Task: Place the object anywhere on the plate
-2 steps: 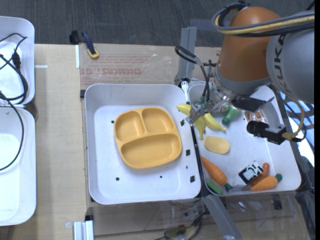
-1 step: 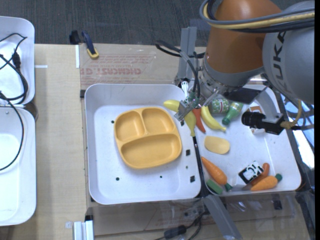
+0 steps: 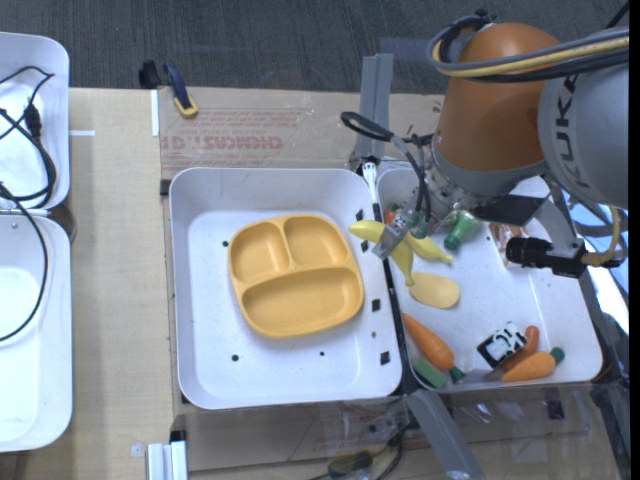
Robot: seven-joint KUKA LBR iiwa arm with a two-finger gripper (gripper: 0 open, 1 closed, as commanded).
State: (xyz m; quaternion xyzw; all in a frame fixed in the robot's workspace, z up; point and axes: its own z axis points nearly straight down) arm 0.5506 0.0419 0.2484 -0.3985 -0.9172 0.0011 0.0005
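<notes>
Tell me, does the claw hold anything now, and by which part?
It seems to hold the yellow banana toy, gripped near its middle by the claw, above the wall between the bins.

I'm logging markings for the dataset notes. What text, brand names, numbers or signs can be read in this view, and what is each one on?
"KUK": large dark letters on the grey arm, cut off by the picture edge.
Red print on the cardboard sheet behind the left bin: a large upside-down word, too blurred to read with confidence.
Black-and-white block in the right bin: patterned marks, too small to read.
</notes>
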